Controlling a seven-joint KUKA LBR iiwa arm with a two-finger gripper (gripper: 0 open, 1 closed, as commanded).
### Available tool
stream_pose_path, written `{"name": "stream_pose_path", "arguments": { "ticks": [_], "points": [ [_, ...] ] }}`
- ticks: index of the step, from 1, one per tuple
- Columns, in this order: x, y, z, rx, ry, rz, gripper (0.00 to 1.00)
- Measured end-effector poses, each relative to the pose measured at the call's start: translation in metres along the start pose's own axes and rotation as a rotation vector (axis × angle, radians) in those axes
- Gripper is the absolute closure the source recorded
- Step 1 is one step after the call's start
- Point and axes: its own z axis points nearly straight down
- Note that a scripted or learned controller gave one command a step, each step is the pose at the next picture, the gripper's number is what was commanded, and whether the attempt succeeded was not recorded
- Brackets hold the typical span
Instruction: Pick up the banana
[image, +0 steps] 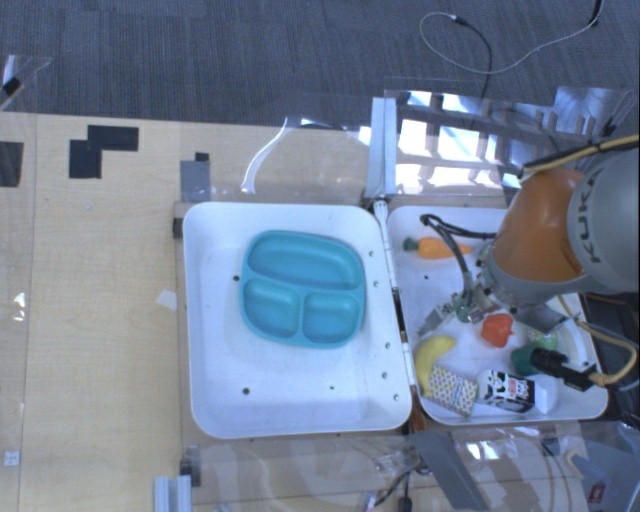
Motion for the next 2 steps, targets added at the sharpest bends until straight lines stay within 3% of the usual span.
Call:
{"name": "stream_pose_path", "arguments": {
  "ticks": [1,2],
  "points": [
    [0.024,-0.052,-0.001,-0.005,-0.003,-0.108,0.0],
    [0.024,-0.048,-0.013,-0.011,-0.004,-0.109,1.0]
  ]
}}
